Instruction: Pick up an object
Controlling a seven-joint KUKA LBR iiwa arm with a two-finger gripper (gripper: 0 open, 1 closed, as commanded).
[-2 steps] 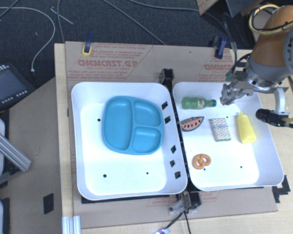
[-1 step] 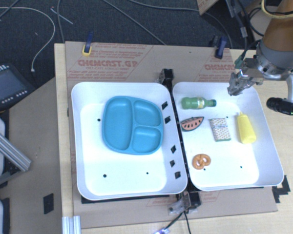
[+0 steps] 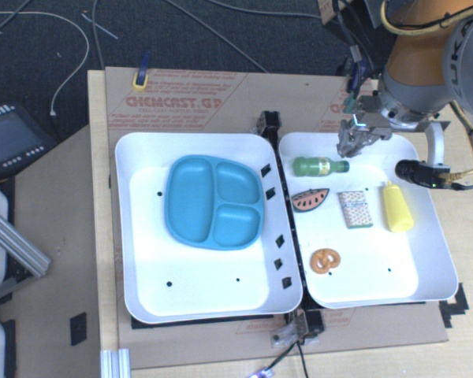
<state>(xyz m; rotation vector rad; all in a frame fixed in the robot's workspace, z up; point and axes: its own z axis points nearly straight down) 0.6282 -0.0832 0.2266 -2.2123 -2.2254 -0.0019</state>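
Observation:
The right bin [image 3: 426, 278] holds a green bottle [image 3: 318, 166] lying on its side, a watermelon slice [image 3: 310, 199], a patterned small packet [image 3: 355, 209], a yellow mustard bottle [image 3: 396, 206] and a pretzel [image 3: 325, 261]. My gripper [image 3: 349, 147] hangs over the bin's far edge, just above and right of the green bottle's cap end. Nothing shows between its fingers.
The left bin [image 3: 142, 282] holds a blue divided plate [image 3: 214, 201]. Black clips line the divider between the bins [image 3: 277, 211]. Cables run over the dark floor at the back, and a black fitting [image 3: 420, 172] sits at the right bin's right rim.

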